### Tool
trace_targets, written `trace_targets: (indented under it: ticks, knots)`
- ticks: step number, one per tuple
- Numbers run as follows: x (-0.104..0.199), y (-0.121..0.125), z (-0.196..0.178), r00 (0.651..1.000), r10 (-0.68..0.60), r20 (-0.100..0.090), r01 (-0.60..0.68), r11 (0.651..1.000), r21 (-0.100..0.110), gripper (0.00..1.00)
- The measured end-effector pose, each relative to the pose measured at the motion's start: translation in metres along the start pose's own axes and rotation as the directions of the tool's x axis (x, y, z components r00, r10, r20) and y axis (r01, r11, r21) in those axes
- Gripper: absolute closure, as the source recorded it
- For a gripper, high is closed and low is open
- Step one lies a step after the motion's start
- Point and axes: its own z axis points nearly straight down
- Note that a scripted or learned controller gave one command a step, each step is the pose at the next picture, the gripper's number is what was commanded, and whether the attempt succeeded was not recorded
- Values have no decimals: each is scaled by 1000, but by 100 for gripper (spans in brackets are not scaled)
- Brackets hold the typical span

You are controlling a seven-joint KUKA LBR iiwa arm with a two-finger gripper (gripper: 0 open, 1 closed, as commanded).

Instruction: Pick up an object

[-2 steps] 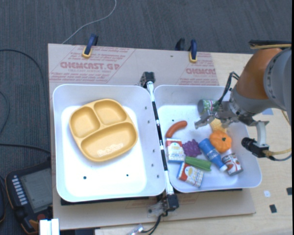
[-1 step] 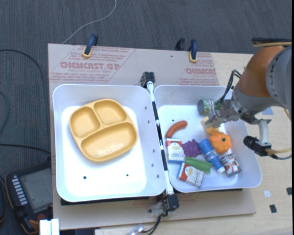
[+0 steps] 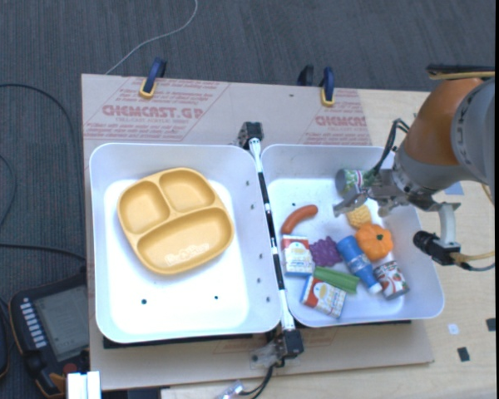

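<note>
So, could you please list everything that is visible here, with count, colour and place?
bins: 2, white, side by side on the bench
plate: 1, yellow, three compartments, left bin
sausage: 1, red, right bin, upper left
corn: 1, yellow, right bin, by the gripper
pumpkin: 1, orange, right bin
grapes: 1, purple, right bin, middle
bottle: 1, blue, right bin
cartons: 2, red and white, right bin, left and bottom
can: 1, red and white, right bin, lower right
clamps: 2, blue and yellow, bench's far edge
arm: 1, grey and orange, right
gripper: 1, over right bin's top
</note>
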Motion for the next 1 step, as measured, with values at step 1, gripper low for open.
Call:
trace_targets:
  ticks: [1]
  knots:
    - [46,14,30,1000,0,-5,0,1000,4,0]
